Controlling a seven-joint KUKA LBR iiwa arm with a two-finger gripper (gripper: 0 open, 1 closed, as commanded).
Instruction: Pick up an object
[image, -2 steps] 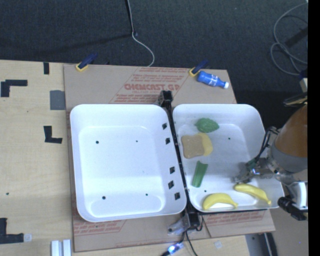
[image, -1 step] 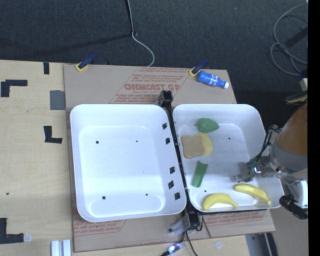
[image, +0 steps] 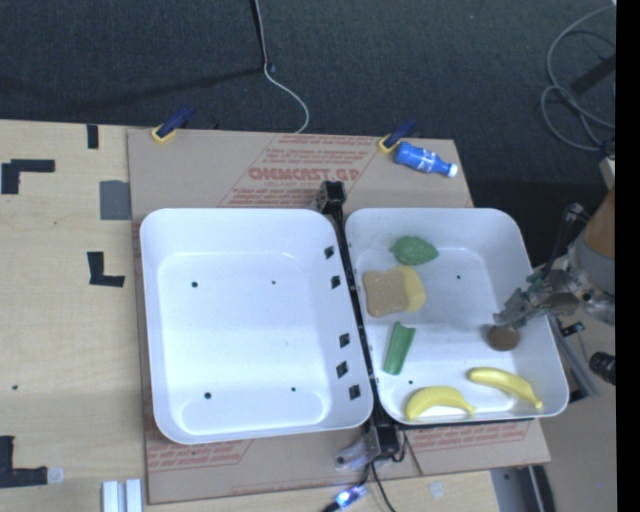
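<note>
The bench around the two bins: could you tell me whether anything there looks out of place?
Yes: a blue and white bottle lies on its side on the cardboard beyond the right bin, outside both bins, while the other objects sit inside that bin.

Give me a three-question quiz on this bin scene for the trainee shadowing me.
1. True or false: the pincer is over the left bin.
2. Which item lies closest to the pincer? A) green leaf B) brown round piece C) green stick
3. How many yellow bananas lie in the right bin?

Key: 1 false; 2 B; 3 two.
</note>
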